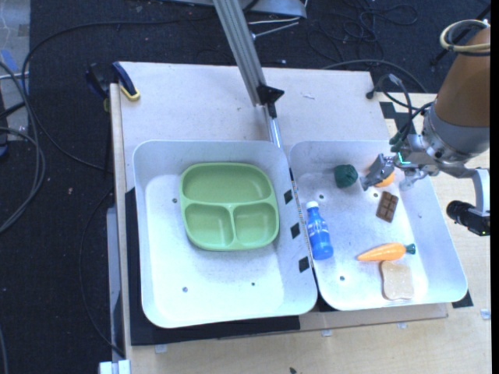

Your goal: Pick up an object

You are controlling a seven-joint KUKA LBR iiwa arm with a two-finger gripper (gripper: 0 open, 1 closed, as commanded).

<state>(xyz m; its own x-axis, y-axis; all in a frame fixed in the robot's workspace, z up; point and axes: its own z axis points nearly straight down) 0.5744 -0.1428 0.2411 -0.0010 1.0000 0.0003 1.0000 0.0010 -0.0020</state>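
The tool (380, 171) gripped a small orange object (383, 180); lifting straight up, slowly, would have avoided the chocolate bar (387, 206) below.

A: What sort of place am I operating in?

B: A robotics lab, as I read it. Two white bins (148, 209) sit on a plywood bench (195, 92); loose cables (47, 76) trail over dark carpet (54, 271), and an aluminium camera mast (238, 37) rises behind the bench.
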